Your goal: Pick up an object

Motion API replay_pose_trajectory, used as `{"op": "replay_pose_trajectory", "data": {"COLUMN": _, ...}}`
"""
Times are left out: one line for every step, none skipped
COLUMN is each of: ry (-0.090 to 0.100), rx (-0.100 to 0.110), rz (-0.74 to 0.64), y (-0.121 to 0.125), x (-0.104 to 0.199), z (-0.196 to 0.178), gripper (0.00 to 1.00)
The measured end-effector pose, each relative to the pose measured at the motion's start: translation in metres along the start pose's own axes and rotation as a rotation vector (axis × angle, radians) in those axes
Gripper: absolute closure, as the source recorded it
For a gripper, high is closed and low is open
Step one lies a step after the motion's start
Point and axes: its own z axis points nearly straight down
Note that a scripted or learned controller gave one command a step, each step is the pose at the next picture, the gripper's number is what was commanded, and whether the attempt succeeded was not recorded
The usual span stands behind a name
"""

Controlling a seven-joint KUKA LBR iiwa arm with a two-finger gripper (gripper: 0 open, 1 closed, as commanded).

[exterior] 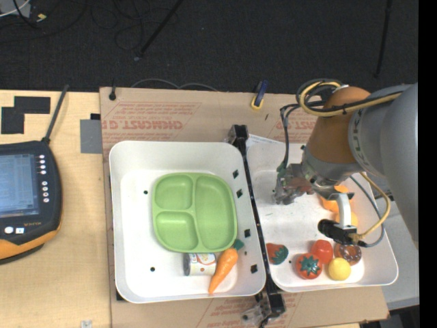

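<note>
End effector [288, 191] is hanging low over the right bin [295, 225], near its upper left part, close to the divider between the two bins. Can't tell from here whether it is apart or together; the wrist is blocking the view. Nothing is visibly sitting in it.

Pickable items are clustering along the near edge of the right bin:
- red toy with green leaf [276, 253], lying alone, closest to the divider
- tomato [308, 267], red, green stem on top, sitting just right of it
- red round piece [322, 249], touching the tomato from behind
- yellow lemon [339, 270], round, glossy, lying just beside the tomato
- dark brown piece [351, 253], just behind the lemon, details too small to tell
- orange piece [330, 201], lying further back and partly hidden by the arm, shape unclear

All are looking like small plastic toy food, well apart from the end effector except the orange piece, which is near it.

Left bin [136, 162] is holding a green divided plate [194, 210], three compartments, all facing up. A small can [198, 264] is lying on its side at the plate's near edge, with a carrot [224, 268], orange and tilted, touching it on the right.

Both bins are sitting on the worktop [75, 251]. A teach pendant [24, 197] is lying at the far left.
</note>
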Motion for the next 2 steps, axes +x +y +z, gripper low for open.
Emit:
{"op": "replay_pose_trajectory", "data": {"ry": -0.002, "rx": -0.008, "rz": 0.004, "y": 0.004, "x": -0.01, "z": -0.057, "gripper": 1.0}}
{"op": "replay_pose_trajectory", "data": {"ry": -0.003, "rx": -0.008, "rz": 0.001, "y": 0.004, "x": -0.018, "z": -0.101, "gripper": 1.0}}
